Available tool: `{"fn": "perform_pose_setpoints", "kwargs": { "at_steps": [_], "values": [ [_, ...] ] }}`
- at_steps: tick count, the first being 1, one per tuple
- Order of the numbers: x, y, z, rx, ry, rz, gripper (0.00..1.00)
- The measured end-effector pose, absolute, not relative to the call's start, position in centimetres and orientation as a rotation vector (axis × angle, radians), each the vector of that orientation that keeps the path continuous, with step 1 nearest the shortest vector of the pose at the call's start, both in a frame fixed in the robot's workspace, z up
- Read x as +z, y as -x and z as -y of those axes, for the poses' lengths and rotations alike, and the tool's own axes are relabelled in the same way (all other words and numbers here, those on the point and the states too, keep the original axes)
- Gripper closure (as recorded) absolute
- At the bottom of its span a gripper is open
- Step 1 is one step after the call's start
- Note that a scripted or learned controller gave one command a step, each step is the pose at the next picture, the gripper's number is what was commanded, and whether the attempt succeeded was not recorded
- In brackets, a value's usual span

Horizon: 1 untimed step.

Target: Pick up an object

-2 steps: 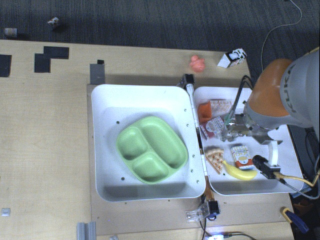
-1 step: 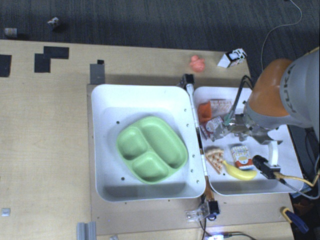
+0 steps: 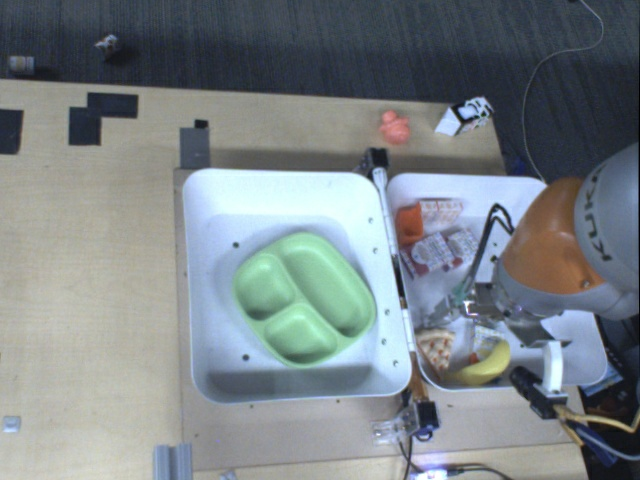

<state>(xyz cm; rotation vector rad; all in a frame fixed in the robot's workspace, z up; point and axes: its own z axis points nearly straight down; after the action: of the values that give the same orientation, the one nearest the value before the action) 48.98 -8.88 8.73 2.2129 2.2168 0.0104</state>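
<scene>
Now | gripper (image 3: 463, 313) low in right bin (image 3: 520, 190), just above banana (image 3: 484, 364) | finger state: cannot tell | green divided plate (image 3: 303, 295) in left bin (image 3: 210, 268)

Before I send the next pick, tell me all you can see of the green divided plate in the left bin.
The green divided plate is pale green, looks like smooth moulded plastic, and has rounded corners and three compartments: two side by side and one wider one, set apart by raised ridges. Nothing lies in any compartment. It rests flat, turned at a slant to the walls, about mid-floor in the left bin. It touches only the bin floor; the arm is over the right bin, well away.
</scene>
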Motion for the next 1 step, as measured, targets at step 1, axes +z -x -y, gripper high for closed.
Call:
{"fn": "perform_pose_setpoints", "kwargs": {
  "at_steps": [1],
  "values": [
    [9.89, -49.24, 8.87, 0.017, -2.207, -2.214, 1.00]
  ]
}}
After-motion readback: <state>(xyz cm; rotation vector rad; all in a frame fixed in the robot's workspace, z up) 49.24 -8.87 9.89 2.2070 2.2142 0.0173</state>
